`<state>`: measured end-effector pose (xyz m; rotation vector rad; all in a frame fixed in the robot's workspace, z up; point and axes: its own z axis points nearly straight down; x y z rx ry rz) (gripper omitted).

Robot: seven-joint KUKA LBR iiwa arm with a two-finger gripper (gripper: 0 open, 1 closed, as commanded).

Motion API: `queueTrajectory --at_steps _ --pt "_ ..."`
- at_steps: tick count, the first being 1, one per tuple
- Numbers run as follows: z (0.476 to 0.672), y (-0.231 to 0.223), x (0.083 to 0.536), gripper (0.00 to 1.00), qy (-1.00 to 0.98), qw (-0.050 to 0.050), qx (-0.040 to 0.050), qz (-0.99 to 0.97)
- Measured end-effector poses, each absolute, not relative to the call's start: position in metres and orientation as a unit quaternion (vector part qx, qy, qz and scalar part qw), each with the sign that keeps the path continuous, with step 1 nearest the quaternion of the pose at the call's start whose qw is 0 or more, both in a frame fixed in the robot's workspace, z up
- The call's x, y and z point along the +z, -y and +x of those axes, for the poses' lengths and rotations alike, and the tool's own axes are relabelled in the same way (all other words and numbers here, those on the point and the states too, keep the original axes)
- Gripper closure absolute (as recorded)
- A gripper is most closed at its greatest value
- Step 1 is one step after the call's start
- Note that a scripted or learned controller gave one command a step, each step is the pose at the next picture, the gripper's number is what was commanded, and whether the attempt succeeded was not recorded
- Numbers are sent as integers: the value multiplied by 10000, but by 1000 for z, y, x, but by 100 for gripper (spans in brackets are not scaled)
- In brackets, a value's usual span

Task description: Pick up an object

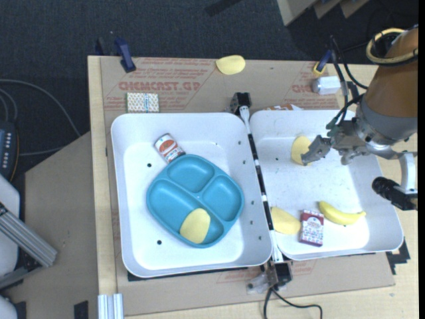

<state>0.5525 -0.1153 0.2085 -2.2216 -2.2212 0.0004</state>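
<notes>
Two white bins are seen side by side; the gripper (316, 150) is lowered into the right bin (372, 244), reaching in from the right on the grey arm (392, 105). Farther toward the near rim of that bin, a banana (341, 213), a red card box (311, 228) and a yellow lemon-like piece (285, 221) are noted, all well apart from the fingers. Across the divider, in the left bin (133, 178), a blue divided plate (194, 200) is seen with a yellow object (195, 226) in its nearest compartment, and a small can (169, 147) beside it. A pale yellow rounded object (299, 149) lies touching the finger tips on their left side. Whether the fingers are closed on it cannot be told.
</notes>
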Motion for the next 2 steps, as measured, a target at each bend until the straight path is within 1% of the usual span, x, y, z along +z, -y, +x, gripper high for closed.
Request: queueTrajectory --at_steps 1,2 --pt "603 105 86 0 7072 3 1 -7070" --pt "642 115 85 0 7076 -9 -2 -7066"
